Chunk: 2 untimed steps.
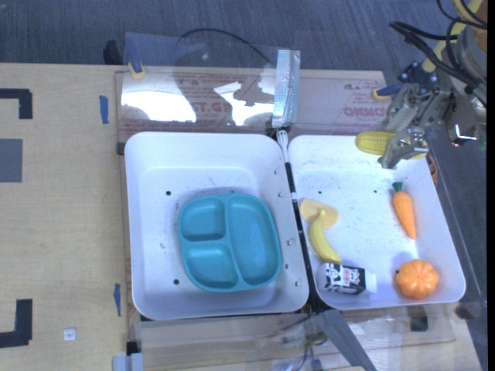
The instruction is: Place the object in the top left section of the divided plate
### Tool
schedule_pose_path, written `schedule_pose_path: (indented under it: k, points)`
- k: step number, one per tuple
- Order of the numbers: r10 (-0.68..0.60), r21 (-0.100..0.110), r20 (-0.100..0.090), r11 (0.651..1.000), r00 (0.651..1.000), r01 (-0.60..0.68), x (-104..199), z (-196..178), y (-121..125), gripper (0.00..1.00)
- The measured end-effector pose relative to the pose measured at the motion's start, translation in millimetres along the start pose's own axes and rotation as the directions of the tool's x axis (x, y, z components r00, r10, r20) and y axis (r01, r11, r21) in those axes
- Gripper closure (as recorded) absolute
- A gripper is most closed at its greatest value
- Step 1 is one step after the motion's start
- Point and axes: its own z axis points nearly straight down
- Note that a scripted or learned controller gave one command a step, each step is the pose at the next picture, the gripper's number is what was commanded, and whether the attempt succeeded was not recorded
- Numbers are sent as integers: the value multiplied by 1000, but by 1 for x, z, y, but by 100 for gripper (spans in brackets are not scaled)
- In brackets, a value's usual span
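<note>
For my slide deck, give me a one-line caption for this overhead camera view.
Gripper beside corn in right bin; divided plate waits in left bin.

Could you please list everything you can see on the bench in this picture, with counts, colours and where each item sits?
bins: 2, white, side by side on the bench
divided plate: 1, teal, in the left bin
corn cob: 1, yellow, right bin, far edge
carrot: 1, orange, right bin, right side
banana: 1, yellow, right bin, left side
small carton: 1, black and white, right bin, near edge
pumpkin: 1, orange, right bin, near right corner
gripper: 1, grey metal, over the right bin's far right, beside the corn cob
</note>
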Motion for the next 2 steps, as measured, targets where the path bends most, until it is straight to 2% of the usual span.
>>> schedule_pose_path:
  k: [2]
  points:
    - [2, -4, 21, 1000, 1000, -2, -6, -24, 0, 100]
